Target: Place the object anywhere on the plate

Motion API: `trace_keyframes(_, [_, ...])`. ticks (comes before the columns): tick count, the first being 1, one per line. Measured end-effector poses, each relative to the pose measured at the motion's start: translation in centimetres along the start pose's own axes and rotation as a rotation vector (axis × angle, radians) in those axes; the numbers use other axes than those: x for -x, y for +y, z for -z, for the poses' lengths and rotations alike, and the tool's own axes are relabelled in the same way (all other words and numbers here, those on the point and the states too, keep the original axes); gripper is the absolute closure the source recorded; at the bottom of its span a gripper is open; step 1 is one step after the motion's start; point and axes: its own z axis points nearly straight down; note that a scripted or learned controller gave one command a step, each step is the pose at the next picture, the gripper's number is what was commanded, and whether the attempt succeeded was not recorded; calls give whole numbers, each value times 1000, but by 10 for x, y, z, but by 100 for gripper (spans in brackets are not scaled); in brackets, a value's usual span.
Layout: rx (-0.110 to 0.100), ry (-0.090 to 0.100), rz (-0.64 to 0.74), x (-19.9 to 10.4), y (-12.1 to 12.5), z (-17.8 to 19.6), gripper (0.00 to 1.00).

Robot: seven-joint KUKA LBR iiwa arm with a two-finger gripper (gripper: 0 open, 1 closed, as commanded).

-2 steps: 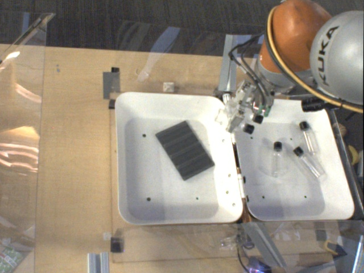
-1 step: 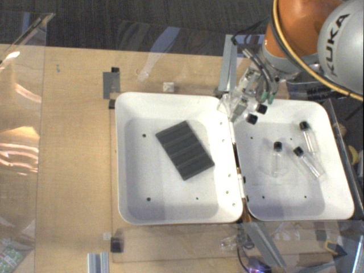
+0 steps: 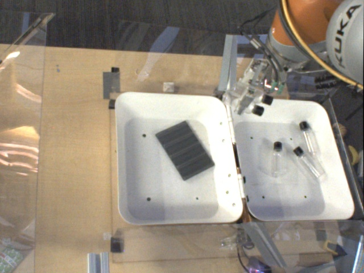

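The gripper (image 3: 250, 98) is at the upper middle; I cannot tell its state. Clear tubes (image 3: 310, 147) lie lower right of it. The dark plate (image 3: 185, 150) sits lower left.

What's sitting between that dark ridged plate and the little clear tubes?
In the camera view, only bare white bin floor and the two bins' adjoining rims separate the dark ridged plate from the clear tubes.

So the left bin (image 3: 173, 158) has the plate (image 3: 185, 150) lying tilted about in its middle. Right of that bin, touching it, sits the right bin (image 3: 290, 161) with three vials (image 3: 310, 147) inside. The end effector (image 3: 250, 98) hangs over the far edge where they meet.
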Motion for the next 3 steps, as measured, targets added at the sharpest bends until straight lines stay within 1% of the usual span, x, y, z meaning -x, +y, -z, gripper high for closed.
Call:
trace_keyframes(1, [-1,0,-529,-12,17,40,100])
trace_keyframes(2, [-2,4,-383,-7,37,-60,100])
trace_keyframes(3, [1,0,-374,-25,36,-13,100])
